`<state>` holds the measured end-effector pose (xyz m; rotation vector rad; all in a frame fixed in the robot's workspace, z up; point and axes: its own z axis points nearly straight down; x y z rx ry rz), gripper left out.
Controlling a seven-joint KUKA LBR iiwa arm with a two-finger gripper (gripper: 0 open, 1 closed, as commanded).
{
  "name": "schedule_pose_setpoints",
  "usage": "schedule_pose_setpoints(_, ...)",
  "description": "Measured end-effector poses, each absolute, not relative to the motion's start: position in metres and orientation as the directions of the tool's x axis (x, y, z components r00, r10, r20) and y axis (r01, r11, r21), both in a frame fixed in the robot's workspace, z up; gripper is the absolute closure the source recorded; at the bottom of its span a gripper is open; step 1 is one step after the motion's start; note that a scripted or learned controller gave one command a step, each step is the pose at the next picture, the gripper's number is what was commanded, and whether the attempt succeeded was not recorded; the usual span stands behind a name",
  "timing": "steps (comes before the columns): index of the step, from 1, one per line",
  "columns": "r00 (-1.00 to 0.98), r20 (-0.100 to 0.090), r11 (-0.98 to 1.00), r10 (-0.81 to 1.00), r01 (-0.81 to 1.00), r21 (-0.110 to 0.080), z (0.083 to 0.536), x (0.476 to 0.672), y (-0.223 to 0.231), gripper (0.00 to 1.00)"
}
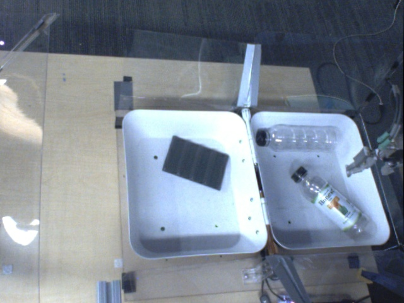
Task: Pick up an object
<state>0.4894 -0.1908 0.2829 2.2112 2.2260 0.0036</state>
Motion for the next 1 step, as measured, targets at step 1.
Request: schedule_pose_setpoints(1, -0.32, -0.001, 0.32, 0.948, 0.948, 0.003, 0.1247, 0.4881, -0.1731, 0.0)
